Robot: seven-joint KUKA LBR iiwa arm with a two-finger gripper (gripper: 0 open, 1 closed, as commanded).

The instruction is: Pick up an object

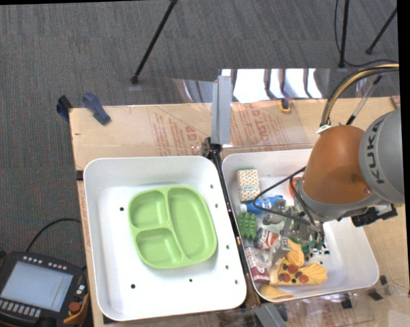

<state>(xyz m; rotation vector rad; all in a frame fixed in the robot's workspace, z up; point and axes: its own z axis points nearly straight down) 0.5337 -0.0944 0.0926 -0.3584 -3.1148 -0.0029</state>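
Note:
My gripper (298, 238) hangs low in the right bin (359, 268), under the orange wrist band, right over a heap of small things. Beneath and beside it lie a pizza slice toy (298, 273), a yellow piece (295, 256), a green ridged block (247, 226), a blue and white tube (264, 203), a small cream patterned box (247, 184) and a red and white packet (261, 239). The wrist and cables hide the gripper's tips and whatever lies directly under them.
The left bin (101, 191) holds a light green divided plate (172, 226). A metal post (221, 111) rises behind the wall between the bins. A teach pendant (37, 289) lies on the floor at the lower left.

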